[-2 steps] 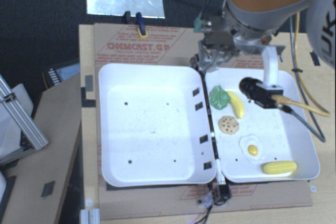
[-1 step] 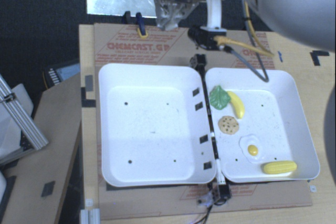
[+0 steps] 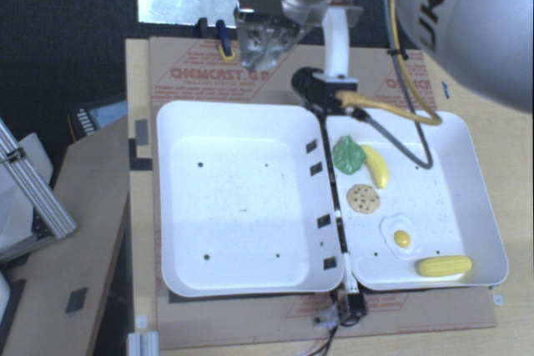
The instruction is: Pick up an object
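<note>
The right bin [image 3: 471, 179] holds several toy foods. A green leaf [image 3: 349, 154] lies by the divider, touching a yellow banana [image 3: 377, 166]. Below them are a brown cookie [image 3: 363, 198] and a fried egg [image 3: 398, 235]. A second yellow piece [image 3: 444, 266] rests at the near right corner. My gripper [image 3: 265, 50] hangs high over the cardboard beyond the far edge of the left bin [image 3: 175, 204], well away from all the food. Nothing shows in it.
A black cable mount [image 3: 315, 85] and a yellow cable [image 3: 392, 108] sit at the far end of the divider between the bins. Aluminium rails [image 3: 33, 188] stand at the left of the bench. The arm's body covers the top right.
</note>
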You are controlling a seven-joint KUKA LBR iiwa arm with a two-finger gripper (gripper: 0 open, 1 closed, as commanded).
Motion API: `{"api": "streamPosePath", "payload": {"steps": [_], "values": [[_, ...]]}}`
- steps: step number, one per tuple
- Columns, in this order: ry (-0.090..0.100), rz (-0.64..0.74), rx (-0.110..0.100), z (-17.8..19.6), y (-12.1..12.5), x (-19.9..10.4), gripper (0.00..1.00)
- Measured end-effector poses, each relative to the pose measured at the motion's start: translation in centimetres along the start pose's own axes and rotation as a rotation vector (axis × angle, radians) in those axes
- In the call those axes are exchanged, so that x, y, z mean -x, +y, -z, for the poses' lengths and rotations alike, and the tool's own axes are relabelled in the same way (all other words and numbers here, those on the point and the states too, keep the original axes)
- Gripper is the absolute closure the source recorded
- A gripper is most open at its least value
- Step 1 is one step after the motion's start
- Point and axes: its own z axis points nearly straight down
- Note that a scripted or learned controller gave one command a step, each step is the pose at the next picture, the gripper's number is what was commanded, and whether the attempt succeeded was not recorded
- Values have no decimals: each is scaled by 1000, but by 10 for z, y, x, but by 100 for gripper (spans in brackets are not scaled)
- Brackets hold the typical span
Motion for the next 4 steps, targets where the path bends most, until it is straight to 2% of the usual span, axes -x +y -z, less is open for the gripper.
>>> {"api": "streamPosePath", "payload": {"steps": [1,2,3,4], "values": [[1,2,3,11,2,1,100],[3,2,3,38,-86,0,100],[0,-2,1,36,-82,1,0],[1,3,2,47,-82,0,100]]}}
